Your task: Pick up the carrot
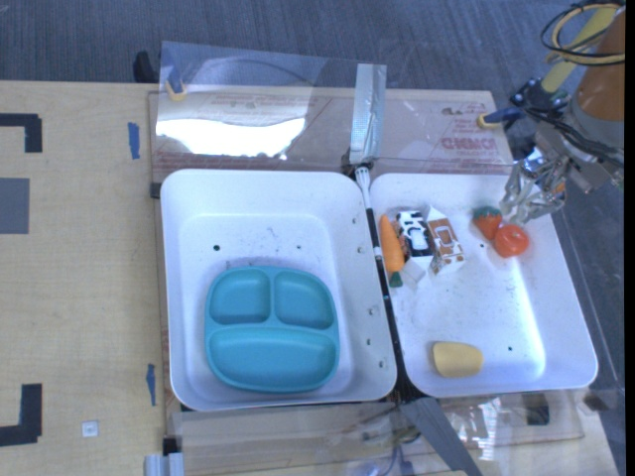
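Observation:
The carrot (393,245), orange with a small green end, lies along the left wall of the right bin (566,296), pointing toward the near side. My gripper (528,198) hangs at the far right edge of that bin, just above a red tomato (509,240). The carrot is well to the gripper's left, with nothing between the fingers that I can make out.
A black-and-white packet (414,233) and a brown box (445,245) lie right beside the carrot. A yellow block (456,358) sits near the right bin's front. The left bin (189,206) holds a teal divided plate (223,360). Clear plastic sheets stand behind both bins.

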`<act>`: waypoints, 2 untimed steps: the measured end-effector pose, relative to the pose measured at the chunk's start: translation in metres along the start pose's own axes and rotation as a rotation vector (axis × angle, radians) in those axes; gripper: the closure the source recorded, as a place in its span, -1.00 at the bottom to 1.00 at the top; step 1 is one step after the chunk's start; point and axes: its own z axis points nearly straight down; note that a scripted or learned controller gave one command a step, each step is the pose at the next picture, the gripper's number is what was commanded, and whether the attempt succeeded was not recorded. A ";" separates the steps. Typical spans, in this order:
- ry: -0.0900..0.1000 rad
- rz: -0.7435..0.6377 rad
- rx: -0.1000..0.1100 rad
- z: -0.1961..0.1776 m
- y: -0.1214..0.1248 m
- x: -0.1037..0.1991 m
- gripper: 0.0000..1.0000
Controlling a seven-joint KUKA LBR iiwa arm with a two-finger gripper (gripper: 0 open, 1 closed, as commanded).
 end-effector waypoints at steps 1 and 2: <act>-0.012 0.368 0.012 0.051 -0.004 -0.003 1.00; -0.005 -0.024 0.009 -0.011 0.010 0.021 1.00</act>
